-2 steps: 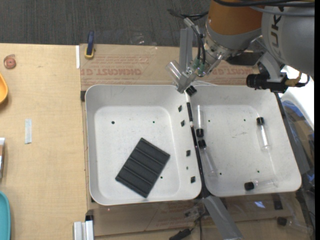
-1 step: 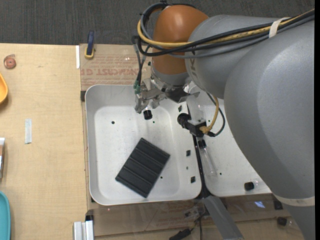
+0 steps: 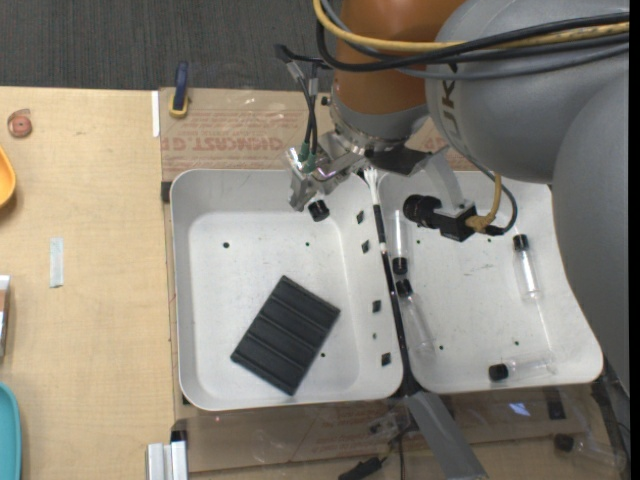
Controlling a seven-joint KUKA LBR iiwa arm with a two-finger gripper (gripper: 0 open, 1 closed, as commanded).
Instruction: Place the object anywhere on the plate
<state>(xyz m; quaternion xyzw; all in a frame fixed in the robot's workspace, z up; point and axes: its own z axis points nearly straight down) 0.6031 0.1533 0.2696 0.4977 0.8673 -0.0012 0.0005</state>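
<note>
In the camera view, the arm (image 3: 520, 78) comes in from the right and leans across both bins, its orange band high over the back edge. This puts the gripper (image 3: 310, 193) low over the far right corner of the left bin (image 3: 185, 298), close to the wall that divides it from the right bin (image 3: 570, 328). From above the gripper's metal body and cables cover its working end, so I cannot tell whether it is wide, narrow or carrying something. Nothing can be seen in its grasp. A black ribbed slab (image 3: 287, 334) lies flat and skewed on the floor of the left bin, toward the near side and well apart from the gripper. As the one broad, flat thing there, it is most likely the plate. The right bin holds clear tubes: one (image 3: 525, 265) near the far right wall, another (image 3: 520, 368) at the near edge, and a third (image 3: 400, 238) against the divider. One of these may be the object to move, though that is a guess. With the gripper over the plate's bin but off to the corner, the placing step looks not yet done, since the slab's top is bare.
</note>
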